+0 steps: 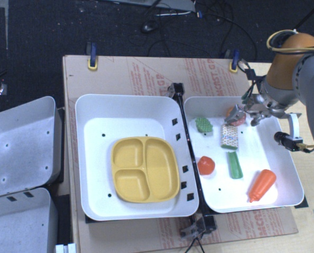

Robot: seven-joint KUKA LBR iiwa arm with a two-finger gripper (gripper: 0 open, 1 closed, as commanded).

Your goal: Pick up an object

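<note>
From above, we see the arm (294, 67) bent in from the right, its gripper (236, 116) low over the right bin (283, 162). Its grip state we cannot tell. A patterned block (229, 136) lies just beneath, beside a green stick (235, 165).

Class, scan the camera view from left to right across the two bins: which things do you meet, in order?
Yellow divided plate → red tomato-like piece → patterned block → orange carrot. The green pieces overlap these in left-right position, so they are left out.
</note>
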